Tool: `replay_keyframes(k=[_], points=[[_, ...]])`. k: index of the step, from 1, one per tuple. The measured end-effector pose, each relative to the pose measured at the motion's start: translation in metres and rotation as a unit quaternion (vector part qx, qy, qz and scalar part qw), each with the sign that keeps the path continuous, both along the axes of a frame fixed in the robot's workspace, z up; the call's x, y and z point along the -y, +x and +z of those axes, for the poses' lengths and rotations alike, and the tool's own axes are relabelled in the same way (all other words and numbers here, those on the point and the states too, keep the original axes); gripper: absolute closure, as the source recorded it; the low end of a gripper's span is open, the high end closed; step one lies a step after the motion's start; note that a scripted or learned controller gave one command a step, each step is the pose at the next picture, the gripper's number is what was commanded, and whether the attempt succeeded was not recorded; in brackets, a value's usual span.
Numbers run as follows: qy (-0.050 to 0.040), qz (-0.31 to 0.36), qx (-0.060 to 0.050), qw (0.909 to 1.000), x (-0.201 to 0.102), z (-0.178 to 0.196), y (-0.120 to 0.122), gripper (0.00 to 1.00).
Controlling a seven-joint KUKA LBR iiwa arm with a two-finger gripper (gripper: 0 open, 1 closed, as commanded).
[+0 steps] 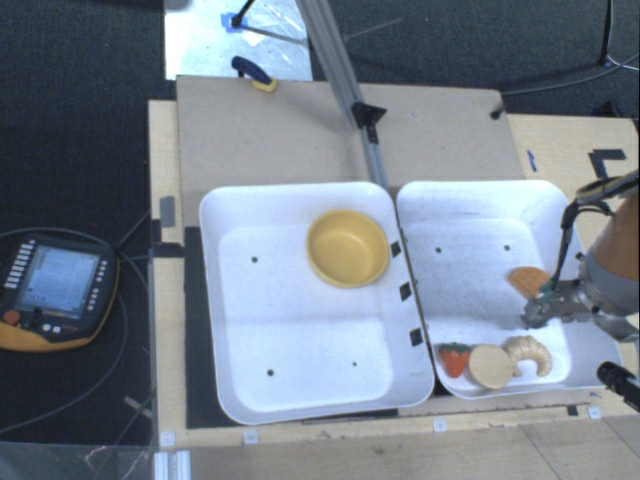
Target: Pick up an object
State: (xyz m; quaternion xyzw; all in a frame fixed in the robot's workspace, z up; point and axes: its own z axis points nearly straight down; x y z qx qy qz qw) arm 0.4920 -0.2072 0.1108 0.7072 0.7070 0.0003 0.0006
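Two white bins (300,388) sit side by side on a brown bench (300,128). Most of the arm (615,258) is cut off at the right edge. Its pincer (537,313) is small and blurry, so I cannot tell how it is set. An orange piece (527,280) lies just above it, partly hidden. A croissant (530,353), a round cookie (491,366) and a strawberry (454,359) lie just below. A yellow bowl (347,248) sits in the left bin.

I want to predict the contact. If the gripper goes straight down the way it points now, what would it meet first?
Most likely the bare floor of the right bin, just beside the orange piece. The gripper hangs next to that piece, with the croissant nearer the camera. Depth is unclear, so it could clip the piece's edge.
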Motion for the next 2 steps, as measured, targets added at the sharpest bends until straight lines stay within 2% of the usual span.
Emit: replay_keyframes(k=[1, 2], points=[[-0.0004, 0.001, 0.001, 1.0000, -0.002, 0.043, 0.005, 1.00], [-0.0007, 0.000, 0.002, 1.0000, 0.002, 0.105, 0.007, 1.00]])
